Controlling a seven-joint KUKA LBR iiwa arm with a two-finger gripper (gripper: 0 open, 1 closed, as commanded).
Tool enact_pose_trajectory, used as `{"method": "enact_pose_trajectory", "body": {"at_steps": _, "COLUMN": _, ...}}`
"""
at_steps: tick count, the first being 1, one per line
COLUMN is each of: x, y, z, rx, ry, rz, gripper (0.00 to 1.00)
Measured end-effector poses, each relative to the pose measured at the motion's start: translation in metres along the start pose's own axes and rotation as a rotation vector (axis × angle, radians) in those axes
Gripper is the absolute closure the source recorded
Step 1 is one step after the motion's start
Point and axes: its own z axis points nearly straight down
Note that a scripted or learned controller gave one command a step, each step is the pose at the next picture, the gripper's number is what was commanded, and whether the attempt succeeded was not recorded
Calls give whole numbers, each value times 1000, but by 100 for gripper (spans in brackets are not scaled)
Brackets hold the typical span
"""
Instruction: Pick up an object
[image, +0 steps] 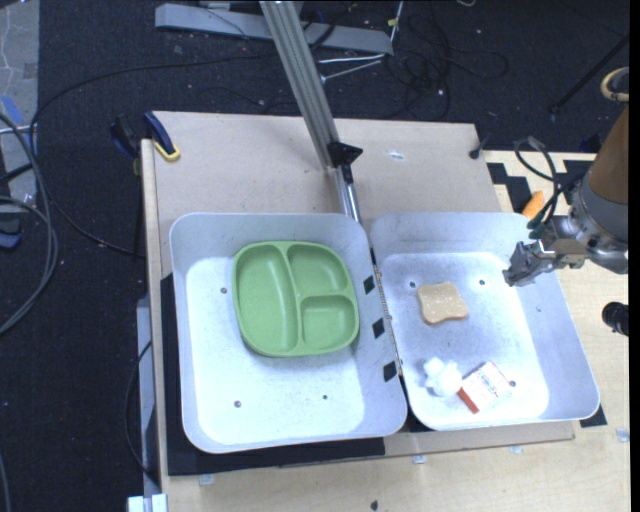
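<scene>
Lying left of pincer (520, 268): toast slice (442, 302), apart.

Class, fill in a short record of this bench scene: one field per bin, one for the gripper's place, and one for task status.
left bin: green divided plate
right bin: toast slice, white crumpled item, red-and-white packet
gripper: over right bin's far right edge, apart from all items
status: nothing picked up yet
</scene>
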Motion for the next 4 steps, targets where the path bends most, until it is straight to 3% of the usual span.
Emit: {"method": "enact_pose_trajectory", "body": {"at_steps": 4, "x": 235, "y": 11, "z": 11, "rx": 4, "ry": 3, "rz": -5, "gripper": 100}}
